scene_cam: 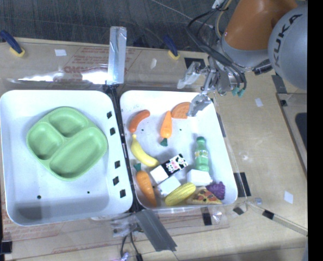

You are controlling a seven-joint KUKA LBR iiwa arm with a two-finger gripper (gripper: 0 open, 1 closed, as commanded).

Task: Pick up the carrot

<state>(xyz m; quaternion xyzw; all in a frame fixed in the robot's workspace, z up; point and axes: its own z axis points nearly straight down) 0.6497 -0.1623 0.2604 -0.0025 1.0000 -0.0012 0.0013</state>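
Hand point(197, 105) poised over right bin's point(222, 145) upper right corner, just beside orange round slice point(179, 111); finger state impossible to tell. Carrot point(166, 125) lying apart to its left, tip up, nothing gripping it.

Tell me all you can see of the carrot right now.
The carrot is a small orange toy, plastic-looking, with a green stub at its lower end. It lies flat on the floor of the right bin, in the upper half, pointing up and slightly right. Nothing visibly touches it; the gripper hangs to its upper right.
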